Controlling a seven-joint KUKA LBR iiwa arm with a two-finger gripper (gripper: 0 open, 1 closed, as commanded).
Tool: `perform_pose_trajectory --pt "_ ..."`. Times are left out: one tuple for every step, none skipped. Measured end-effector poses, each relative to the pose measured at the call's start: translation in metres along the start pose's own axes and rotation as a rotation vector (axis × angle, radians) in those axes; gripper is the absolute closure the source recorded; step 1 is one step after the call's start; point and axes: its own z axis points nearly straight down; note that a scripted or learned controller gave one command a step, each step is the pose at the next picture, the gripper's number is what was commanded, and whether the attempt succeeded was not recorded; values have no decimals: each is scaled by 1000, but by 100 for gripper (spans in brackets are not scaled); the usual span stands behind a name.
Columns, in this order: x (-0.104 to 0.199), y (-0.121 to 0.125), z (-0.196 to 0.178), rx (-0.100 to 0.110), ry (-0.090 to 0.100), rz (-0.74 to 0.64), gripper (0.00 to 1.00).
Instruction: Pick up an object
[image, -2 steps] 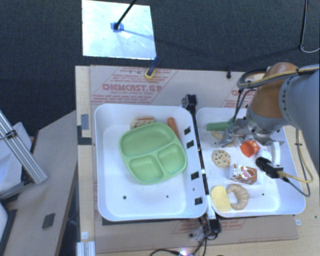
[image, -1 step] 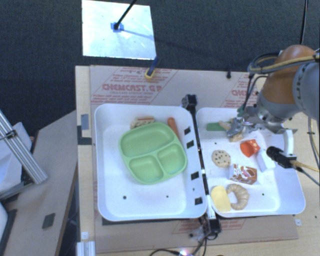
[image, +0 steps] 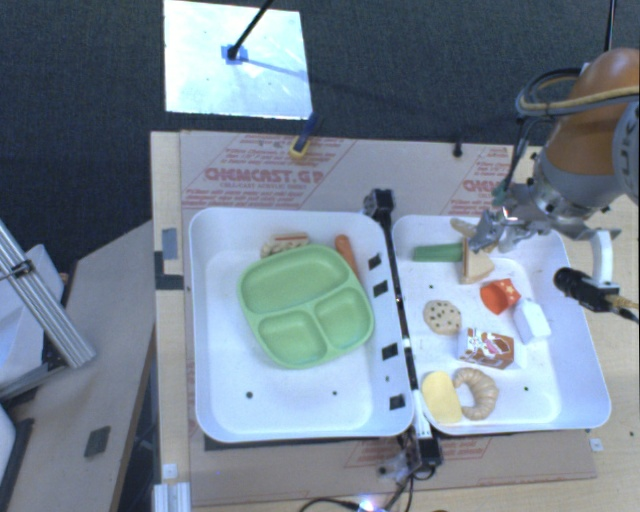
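My gripper (image: 484, 237) hangs over the far part of the right bin (image: 575, 345), just above a tan wedge (image: 477, 264) and beside a green stick-shaped piece (image: 434, 253). In the same bin lie a red piece (image: 499, 295), a white block (image: 532, 321), a cookie (image: 441, 317), a red-and-white packet (image: 487, 347), a croissant (image: 477, 391) and a yellow piece (image: 441, 397). I see nothing held in the gripper.
The left bin (image: 225, 400) holds a green divided plate (image: 305, 305), an orange carrot-like piece (image: 346, 251) and a toast slice (image: 285, 243). A black-clipped divider (image: 392, 300) separates the bins. The arm's grey and orange body (image: 590, 130) looms over the right bin's far right corner.
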Motion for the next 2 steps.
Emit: perform_pose_trajectory --pt "0 1 1 6 1 0 100" --pt "57 20 -6 4 3 -5 100"
